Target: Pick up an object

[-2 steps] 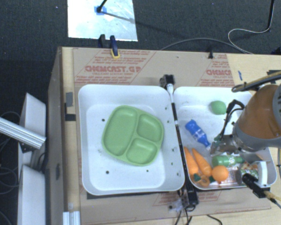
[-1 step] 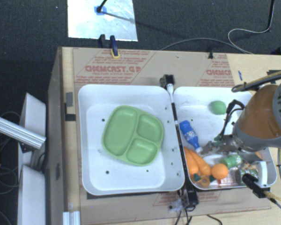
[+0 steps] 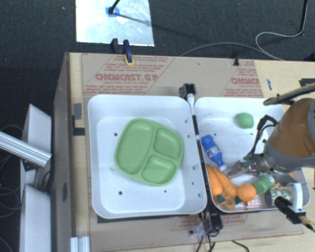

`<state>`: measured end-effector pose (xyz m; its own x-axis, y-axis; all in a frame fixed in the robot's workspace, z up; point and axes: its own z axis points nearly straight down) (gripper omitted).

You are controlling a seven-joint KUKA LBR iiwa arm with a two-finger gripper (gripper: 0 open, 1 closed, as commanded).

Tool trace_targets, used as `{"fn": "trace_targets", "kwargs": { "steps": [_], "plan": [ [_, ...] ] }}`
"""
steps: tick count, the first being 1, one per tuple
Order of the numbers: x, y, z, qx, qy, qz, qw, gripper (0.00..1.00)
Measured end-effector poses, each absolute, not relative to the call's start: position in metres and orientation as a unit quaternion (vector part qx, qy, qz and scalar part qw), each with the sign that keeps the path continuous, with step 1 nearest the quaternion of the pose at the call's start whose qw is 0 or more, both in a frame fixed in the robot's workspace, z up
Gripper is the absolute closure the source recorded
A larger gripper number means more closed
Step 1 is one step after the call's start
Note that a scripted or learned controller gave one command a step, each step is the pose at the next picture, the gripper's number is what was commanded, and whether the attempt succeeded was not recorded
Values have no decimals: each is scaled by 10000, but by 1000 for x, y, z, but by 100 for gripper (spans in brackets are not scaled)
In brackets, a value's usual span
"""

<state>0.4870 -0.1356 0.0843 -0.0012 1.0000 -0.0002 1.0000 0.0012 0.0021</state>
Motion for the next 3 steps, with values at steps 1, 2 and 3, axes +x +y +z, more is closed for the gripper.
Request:
{"fn": "trace_targets", "kwargs": {
  "steps": [1, 2, 3],
  "plan": [
    [595, -105, 85, 7059, 7083, 12, 10, 0],
    [634, -154, 85, 7061, 7081, 6, 15, 0],
    [635, -154, 96, 7045, 7097, 1, 21, 100]
  ]
}}
